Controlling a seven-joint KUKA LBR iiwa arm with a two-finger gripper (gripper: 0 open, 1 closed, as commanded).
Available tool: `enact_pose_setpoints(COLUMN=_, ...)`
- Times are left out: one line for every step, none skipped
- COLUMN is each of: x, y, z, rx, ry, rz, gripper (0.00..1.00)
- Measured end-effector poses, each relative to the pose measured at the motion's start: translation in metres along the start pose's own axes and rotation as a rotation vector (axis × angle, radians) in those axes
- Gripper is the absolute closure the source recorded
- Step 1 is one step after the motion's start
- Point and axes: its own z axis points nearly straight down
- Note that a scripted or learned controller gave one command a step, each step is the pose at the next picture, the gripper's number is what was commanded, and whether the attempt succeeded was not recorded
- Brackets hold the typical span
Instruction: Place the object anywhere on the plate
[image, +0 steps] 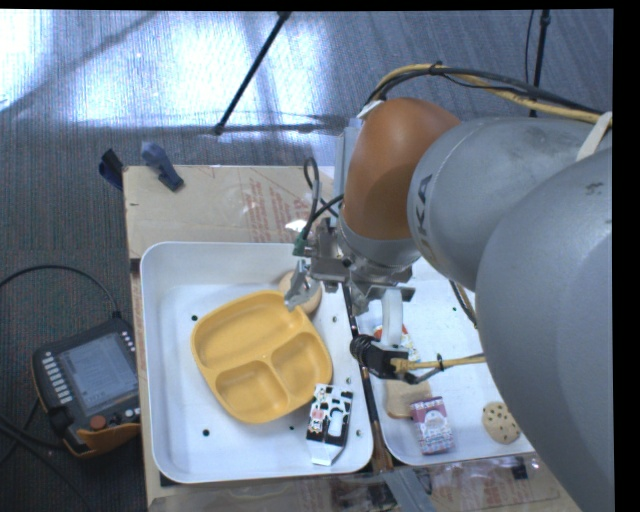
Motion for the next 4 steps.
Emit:
enact_pose_setpoints(x=-0.019, y=-0.014, z=0.033, rx=0.003, ry=0.0, rz=0.357, gripper=0.0)
enact_pose_setpoints(x=-0.025, y=0.014, z=0.034, rx=0.002, ry=0.0, rz=0.616, gripper=0.0)
enact_pose_setpoints(x=-0.025, y=0.014, z=0.034, rx=0.002, ry=-0.001, rz=0.615, gripper=0.0)
enact_pose_setpoints(x=-0.025, y=0.014, z=0.034, rx=0.002, ry=0.0, rz=0.615, gripper=0.0)
